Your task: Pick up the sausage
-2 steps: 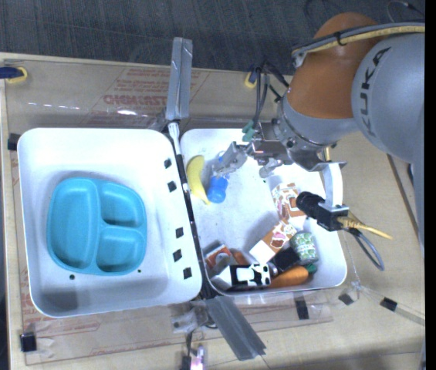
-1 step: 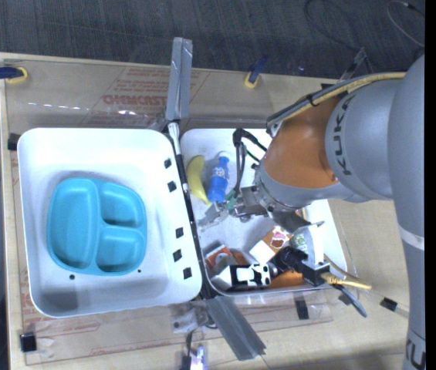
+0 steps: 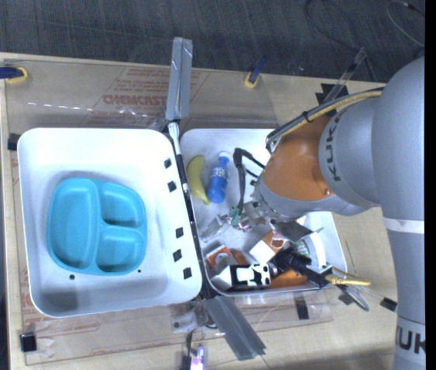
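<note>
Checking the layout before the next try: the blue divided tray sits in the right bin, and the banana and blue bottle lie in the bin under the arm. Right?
Not quite. The camera view shows the blue divided tray in the left bin, not the right one. The rest holds: the banana and blue bottle lie in the right bin, the one under the arm.

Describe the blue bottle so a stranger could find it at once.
Look in the right bin, at its far left corner. The bottle lies there just right of a yellow banana. Its clear blue body and white cap set it apart from the clutter nearer the camera.
</note>
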